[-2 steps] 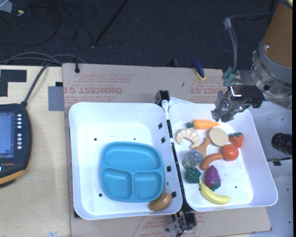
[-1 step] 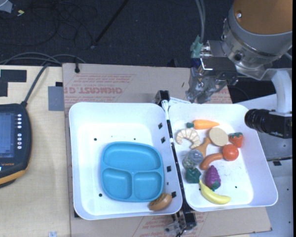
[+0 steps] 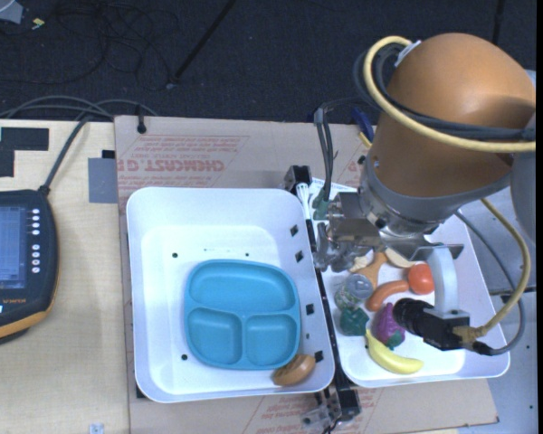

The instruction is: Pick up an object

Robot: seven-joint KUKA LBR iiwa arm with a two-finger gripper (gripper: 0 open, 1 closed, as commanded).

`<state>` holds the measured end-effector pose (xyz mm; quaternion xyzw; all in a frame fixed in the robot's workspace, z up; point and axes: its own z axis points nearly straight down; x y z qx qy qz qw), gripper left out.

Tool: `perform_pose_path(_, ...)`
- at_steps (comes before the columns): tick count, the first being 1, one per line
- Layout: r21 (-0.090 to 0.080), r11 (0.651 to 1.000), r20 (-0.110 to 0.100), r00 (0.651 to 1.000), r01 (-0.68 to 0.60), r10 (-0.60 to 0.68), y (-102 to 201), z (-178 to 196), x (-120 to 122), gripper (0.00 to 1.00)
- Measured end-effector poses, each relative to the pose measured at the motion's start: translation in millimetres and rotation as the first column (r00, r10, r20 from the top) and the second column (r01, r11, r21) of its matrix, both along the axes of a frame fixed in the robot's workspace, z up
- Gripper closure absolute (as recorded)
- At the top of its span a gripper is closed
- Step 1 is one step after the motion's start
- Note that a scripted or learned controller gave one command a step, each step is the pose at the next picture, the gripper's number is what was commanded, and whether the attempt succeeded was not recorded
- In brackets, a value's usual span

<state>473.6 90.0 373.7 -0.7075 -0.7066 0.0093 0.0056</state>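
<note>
1. Gripper [image 3: 338, 245] sits low over the left edge of the right bin [image 3: 482, 289], right by the wall it shares with the left bin [image 3: 154, 242]. The wrist blocks the view, so open or closed: cannot tell. Nothing seen held.
2. Step: looks like approach/descent for a pick, no grasp confirmed.
3. Nearest candidates, just below the gripper: pale clear item [image 3: 355, 289], teal item [image 3: 351, 320], orange-and-white slice [image 3: 377, 263].
4. Further out in the same bin: orange carrot-like piece [image 3: 389, 293], red-orange ball [image 3: 421, 278], purple item [image 3: 385, 325], banana [image 3: 394, 359]. All tightly packed, several touching.
5. Left bin: blue divided plate [image 3: 242, 313], brown item [image 3: 294, 371] at its near corner.
6. Next move probably needs one isolated target, clear of the bin wall and neighbours.
</note>
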Motion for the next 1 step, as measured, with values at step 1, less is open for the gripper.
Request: perform_pose_path(1, 0.004, 1.0, 0.018, 1.0, -0.004, 0.004, 44.4, -39.9, 72.0, 1.0)
